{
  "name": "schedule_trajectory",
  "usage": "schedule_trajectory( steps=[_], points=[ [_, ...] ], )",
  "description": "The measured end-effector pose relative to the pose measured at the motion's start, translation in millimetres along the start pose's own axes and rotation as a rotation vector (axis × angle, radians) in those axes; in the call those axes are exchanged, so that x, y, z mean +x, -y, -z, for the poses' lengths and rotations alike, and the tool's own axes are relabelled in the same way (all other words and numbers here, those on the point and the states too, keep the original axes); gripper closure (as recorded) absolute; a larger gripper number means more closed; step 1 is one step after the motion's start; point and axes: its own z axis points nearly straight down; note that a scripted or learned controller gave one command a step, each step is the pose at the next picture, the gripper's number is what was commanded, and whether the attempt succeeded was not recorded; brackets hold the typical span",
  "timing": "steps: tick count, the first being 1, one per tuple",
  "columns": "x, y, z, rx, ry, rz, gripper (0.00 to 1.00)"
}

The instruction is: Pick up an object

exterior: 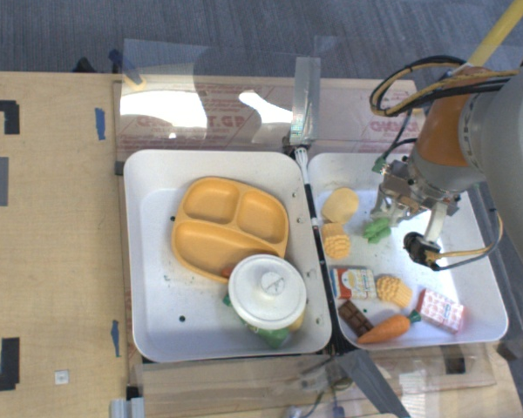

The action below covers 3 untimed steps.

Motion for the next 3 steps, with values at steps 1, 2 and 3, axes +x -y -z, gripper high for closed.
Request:
schedule_trajectory(
  steps=[1, 2, 3],
  points=[
    [-55.8, -2.4, -10.5, 0.002, 0.001, -0.462, 1.00],
    [-44.9, 35.0, -10.3, 0.006, 0.000, -0.828, 1.00],
    [-44.9, 34.9, -10.2, 0.006, 0.001, -0.828, 0.00]
  ],
)
